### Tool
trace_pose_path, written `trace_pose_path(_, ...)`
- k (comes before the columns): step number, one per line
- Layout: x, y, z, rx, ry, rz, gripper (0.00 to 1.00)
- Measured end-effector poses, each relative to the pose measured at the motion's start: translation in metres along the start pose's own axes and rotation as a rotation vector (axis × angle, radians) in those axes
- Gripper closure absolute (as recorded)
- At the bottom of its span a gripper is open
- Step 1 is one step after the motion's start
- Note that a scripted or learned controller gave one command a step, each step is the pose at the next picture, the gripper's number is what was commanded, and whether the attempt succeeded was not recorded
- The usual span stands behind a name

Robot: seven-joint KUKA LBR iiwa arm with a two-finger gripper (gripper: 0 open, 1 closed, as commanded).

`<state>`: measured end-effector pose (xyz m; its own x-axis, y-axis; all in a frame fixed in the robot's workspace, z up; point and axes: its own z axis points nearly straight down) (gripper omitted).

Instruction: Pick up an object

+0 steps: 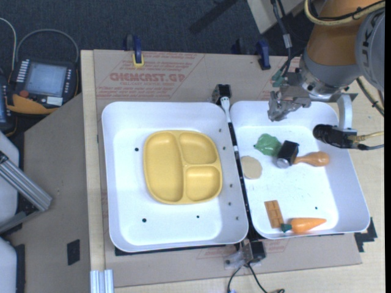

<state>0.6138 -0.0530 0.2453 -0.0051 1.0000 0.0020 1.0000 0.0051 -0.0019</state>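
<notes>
Bench is a cardboard-topped board point(183, 66) w/ blue clamps at the far edge, dark floor behind, a pendant off to the left. Two white bins side by side: left bin point(122, 133) has a yellow divided tray point(182, 166) in it, right bin point(342, 194) has all the loose stuff.

My gripper point(280, 112) hangs over the far-left corner of the right bin, w/ nothing between the fingers. Whether it's wide or narrow I can't tell from this angle, too small and dark.

Step in hand, I'd say: approach, pre-grasp. No pick made yet.

Closest candidate is the green lump point(267, 143), just below the gripper in view. Roughly round, no clear long axis. Beside it a dark can point(286, 153) touching or nearly touching a tan bottle-shaped piece point(313, 159); that piece lies roughly left-right, fat end to the right. Beige disc point(251, 167) near the divider. Front of bin: wood block point(274, 213), long axis running near-to-far, and a carrot point(305, 224) lying left-right, tip to the right.

Next move prob. needs a short shift toward the green lump, then straight descent; crowding from the can is the risk.
</notes>
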Motion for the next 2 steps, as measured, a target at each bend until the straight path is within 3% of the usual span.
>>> trace_pose_path(2, 0.106, -0.027, 0.016, 0.002, 0.000, 0.000, 1.00)
